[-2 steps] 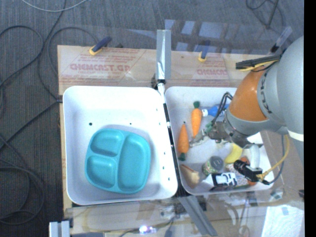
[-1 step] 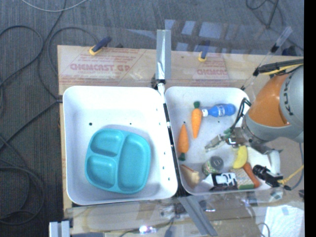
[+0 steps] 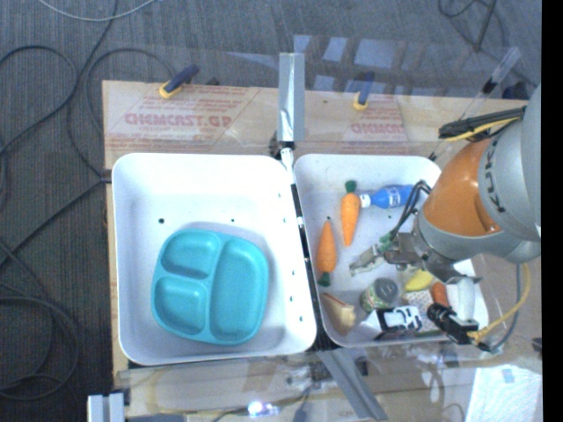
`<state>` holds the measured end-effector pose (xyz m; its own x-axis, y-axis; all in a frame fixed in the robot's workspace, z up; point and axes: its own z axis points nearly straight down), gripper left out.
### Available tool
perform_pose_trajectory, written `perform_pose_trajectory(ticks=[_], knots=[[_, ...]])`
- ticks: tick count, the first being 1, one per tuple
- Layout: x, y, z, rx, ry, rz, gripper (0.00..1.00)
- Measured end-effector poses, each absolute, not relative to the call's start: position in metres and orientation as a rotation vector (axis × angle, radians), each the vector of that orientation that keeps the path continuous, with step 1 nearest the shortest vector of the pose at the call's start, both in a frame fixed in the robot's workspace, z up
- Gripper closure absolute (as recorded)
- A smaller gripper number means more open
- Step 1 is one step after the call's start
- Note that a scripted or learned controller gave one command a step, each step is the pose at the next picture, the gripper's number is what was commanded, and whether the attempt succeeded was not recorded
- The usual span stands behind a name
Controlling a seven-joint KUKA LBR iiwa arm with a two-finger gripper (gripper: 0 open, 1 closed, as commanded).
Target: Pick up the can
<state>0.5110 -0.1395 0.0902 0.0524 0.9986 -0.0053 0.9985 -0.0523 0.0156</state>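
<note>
Can [image 3: 384, 292] upright in right bin [image 3: 369, 167], not lifted. Hand [image 3: 400, 255] just above it; finger state unclear. Grasp and lift remain.

The can [image 3: 383, 293] sits hemmed in: a banana [image 3: 420, 280] just right, a black-and-white object [image 3: 400, 318] below, two carrots [image 3: 338, 233] leftward, the arm [image 3: 479, 200] overhead.

2 white bins [image 3: 132, 236]; the left one holds a turquoise tray [image 3: 211, 286], the right one 2 orange carrots [image 3: 349, 218] with green tips and a blue-capped bottle [image 3: 389, 198].
</note>
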Motion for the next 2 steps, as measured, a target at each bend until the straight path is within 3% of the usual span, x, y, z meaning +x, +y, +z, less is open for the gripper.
perform_pose_trajectory(ticks=[1, 2], knots=[[0.5116, -0.1387, 0.0994, 2.267, 2.154, 0.012, 1.00], [0.5114, -0.1386, 0.0993, 2.268, 2.154, 0.012, 0.00]])
